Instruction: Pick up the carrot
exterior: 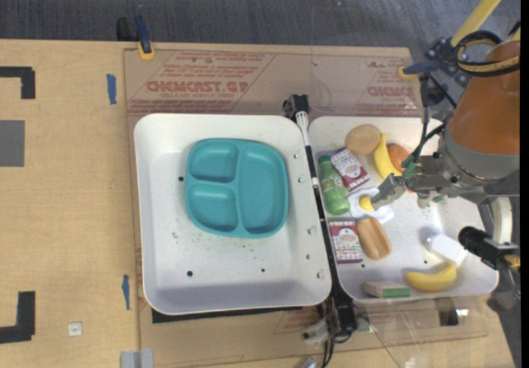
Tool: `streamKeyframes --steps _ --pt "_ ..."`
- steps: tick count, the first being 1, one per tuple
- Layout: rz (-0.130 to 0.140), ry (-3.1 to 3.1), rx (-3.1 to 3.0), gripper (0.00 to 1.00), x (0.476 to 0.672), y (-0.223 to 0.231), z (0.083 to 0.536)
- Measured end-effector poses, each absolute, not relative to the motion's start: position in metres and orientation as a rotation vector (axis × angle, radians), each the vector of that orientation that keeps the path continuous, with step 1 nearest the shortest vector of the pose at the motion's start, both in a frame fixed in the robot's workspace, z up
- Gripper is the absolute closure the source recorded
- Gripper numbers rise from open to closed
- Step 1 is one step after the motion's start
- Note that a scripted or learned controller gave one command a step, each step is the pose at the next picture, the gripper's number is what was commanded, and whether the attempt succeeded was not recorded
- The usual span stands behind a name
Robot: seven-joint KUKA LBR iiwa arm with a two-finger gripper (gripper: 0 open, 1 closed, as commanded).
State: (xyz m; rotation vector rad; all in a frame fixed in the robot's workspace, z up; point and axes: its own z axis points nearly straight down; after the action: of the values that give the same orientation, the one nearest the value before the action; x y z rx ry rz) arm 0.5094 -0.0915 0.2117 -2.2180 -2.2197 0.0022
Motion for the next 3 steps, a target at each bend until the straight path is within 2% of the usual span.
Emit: streamKeyframes --steps 1,2,3 --pt "-0.002 -2.508 -1.908 0.0 0.481 -0.153 0.254" --pt "0.0 -2.69 -1.625 0.0 0.552 -0.168 0.163" --pt "-0.004 -2.69 -1.64 0.0 0.574 -0.199 0.113"
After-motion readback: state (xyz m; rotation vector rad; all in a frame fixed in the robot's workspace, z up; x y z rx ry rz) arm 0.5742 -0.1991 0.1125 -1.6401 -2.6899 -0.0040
